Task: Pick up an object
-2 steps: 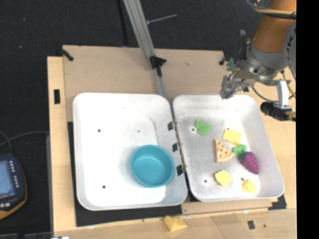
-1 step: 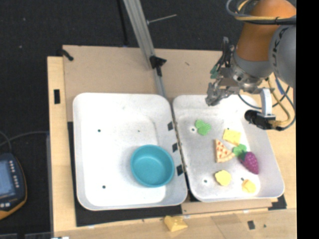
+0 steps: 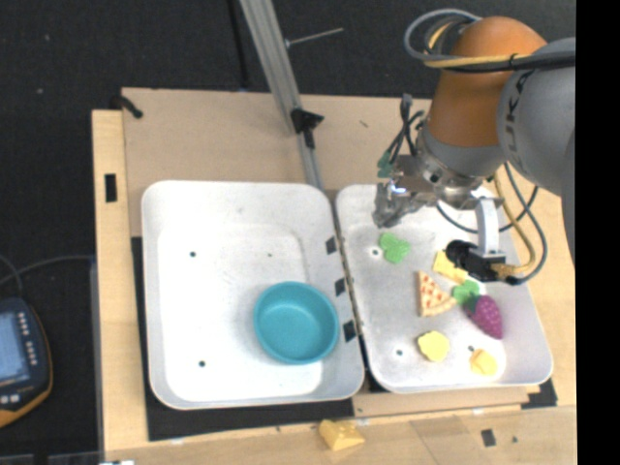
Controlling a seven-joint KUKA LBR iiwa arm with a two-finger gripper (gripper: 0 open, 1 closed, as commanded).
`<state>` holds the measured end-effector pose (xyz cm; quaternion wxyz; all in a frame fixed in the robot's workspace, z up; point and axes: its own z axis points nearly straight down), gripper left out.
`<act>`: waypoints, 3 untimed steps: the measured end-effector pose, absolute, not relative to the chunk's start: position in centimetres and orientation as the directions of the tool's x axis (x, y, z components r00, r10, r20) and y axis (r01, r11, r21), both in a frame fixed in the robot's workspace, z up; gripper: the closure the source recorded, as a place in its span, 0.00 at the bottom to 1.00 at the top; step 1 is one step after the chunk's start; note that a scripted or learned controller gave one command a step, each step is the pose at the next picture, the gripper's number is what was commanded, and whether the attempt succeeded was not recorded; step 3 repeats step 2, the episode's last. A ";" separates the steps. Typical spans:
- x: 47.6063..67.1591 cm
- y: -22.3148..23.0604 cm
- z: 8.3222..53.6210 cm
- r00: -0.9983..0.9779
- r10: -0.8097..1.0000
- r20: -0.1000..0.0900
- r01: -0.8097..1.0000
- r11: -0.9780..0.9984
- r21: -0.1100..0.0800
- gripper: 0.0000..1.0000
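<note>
Reaching in from the right, the grey arm with its orange band (image 3: 475, 76) holds the gripper (image 3: 390, 208) over the far left corner of the right bin (image 3: 513, 371). Whether anything sits in the gripper cannot be told from this angle; the metal parts blur together and nothing clearly shows inside it.

Just below the gripper, a small green piece (image 3: 394, 250) lies on the bin floor, apart from the metal tips. Further right lie a yellow cheese wedge (image 3: 448, 265), a pizza slice (image 3: 433, 294), a green bit (image 3: 466, 290) and a purple bunch of grapes (image 3: 486, 316), all close together. Near the front of this bin sit a round yellow piece (image 3: 433, 346) and a smaller yellow-orange piece (image 3: 482, 361).

The left bin (image 3: 194, 221) holds a teal bowl (image 3: 295, 321), upright near its front right corner. Another yellow wedge (image 3: 340, 435) rests on the bench (image 3: 223, 134) in front of the bins.
</note>
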<state>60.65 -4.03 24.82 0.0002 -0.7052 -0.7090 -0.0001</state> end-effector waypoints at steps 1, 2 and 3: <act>58.1 0.3 23.7 -0.005 1.000 0.000 1.000 0.005 -0.001 1.00; 55.2 4.7 22.8 -0.006 1.000 0.001 1.000 0.006 -0.001 1.00; 55.2 4.7 22.8 -0.006 1.000 0.001 1.000 0.006 -0.001 1.00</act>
